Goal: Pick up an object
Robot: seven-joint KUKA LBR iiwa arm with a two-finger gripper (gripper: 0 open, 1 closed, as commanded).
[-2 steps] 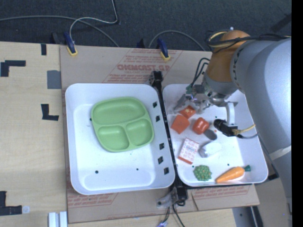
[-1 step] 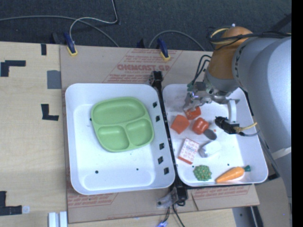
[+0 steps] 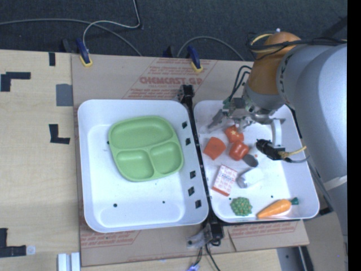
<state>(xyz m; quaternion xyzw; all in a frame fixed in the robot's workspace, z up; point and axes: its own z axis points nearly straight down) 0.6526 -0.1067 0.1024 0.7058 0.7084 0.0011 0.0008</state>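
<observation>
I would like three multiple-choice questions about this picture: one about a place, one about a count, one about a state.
1. Where does the green plate lie?
A. in the left bin
B. in the right bin
C. on the cardboard

2. How many compartments does the green plate have?
A. two
B. three
C. five

3. How does the carrot stand to the broccoli?
A. on top of it
B. beside it, lying flat
C. in another bin

Answers: 1 A, the plate rests inside the left bin. 2 B, one large and two small sections show. 3 B, both lie at the near edge of the right bin, side by side.
</observation>
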